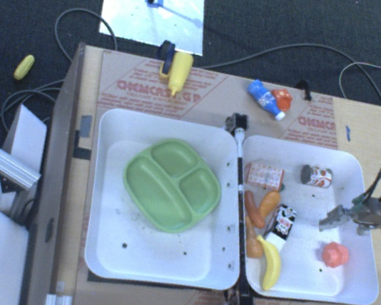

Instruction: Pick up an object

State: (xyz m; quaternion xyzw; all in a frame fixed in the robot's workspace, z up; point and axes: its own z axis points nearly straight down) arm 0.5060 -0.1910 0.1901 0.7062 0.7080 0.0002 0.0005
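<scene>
End effector (343, 216) hangs over the right bin's (360, 285) far side, nothing gripped; whether it is spread or closed I cannot tell. Nearest candidate is the pink toy (334, 255), lying alone on the bin floor just below it. It looks small, light and probably soft or rubbery, so a pinch across its rounded middle seems safest. Farther left lie a small can (316, 176), a banana (271, 264), a carrot (267, 206) and a printed box (264, 175). Beyond, the left bin (110, 243) carries a green divided plate (172, 183) on the worktop (208, 89).
</scene>
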